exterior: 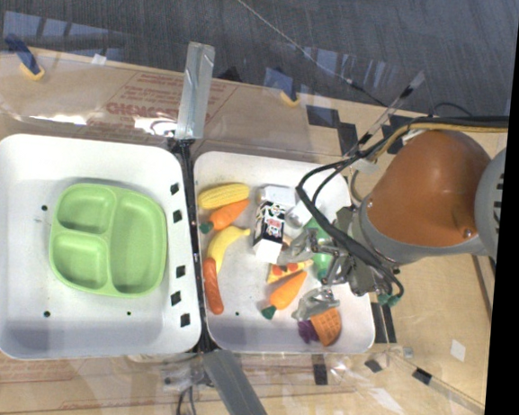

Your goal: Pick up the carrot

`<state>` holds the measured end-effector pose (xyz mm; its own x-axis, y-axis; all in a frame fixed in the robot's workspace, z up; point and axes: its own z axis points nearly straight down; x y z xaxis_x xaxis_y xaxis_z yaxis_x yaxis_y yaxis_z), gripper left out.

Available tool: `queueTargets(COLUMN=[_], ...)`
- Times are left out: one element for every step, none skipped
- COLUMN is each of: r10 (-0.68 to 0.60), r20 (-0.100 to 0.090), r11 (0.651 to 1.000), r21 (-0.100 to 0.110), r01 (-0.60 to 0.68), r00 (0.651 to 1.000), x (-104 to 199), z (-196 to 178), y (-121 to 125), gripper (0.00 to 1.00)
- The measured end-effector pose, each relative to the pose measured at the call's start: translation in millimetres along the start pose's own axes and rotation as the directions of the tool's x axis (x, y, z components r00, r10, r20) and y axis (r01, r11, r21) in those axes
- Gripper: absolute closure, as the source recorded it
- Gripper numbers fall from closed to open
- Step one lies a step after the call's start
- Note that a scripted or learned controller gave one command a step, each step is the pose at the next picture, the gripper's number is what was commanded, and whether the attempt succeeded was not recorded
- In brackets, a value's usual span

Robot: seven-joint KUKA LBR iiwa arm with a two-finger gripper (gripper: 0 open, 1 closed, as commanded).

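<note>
Right bin (pixel 230 335): the carrot (pixel 287 288) lies near the middle of the floor, toward the near wall. The hand (pixel 318 284) hangs just right of it, over the right half of the same bin; the metal fingers (pixel 321 300) sit close beside the carrot's thick end. Whether they touch it cannot be told from this slant. Nothing is seen clamped between the fingers, and how wide the hand stands cannot be told; wrist and black cables cover most of it.

Carrot: short, orange, tapered, lying tilted with the thick end up-right toward the hand and the narrow end down-left, where a small dark green tip (pixel 268 312) shows. Surface plain, toy-like.

Neighbours in the right bin: a small red and yellow piece (pixel 281 269) just above the carrot, touching or nearly so. A black and white carton (pixel 271 223) stands above that. A corn cob (pixel 224 194) lies at the far left, with an orange item (pixel 227 216) under it, then a banana (pixel 224 245), then a red-orange sausage shape (pixel 211 286) along the left wall. An orange waffle-textured piece (pixel 326 325) and a purple item (pixel 307 329) lie below the hand, near the right corner.

Left bin (pixel 12 253): holds a green divided plate (pixel 110 239), well apart from the carrot.

Arm: grey body with orange band (pixel 428 185) above the wrist, over the counter (pixel 436 353).
</note>
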<state>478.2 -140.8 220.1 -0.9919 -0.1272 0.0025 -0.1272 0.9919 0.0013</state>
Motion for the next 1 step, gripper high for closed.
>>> queueTargets(r10=[-0.037], r20=[-0.013], r11=[0.999], r21=[-0.008], r01=[0.037], r00=[0.999], x=[-14.8], z=[107.0], y=[-19.6], gripper=[0.00])
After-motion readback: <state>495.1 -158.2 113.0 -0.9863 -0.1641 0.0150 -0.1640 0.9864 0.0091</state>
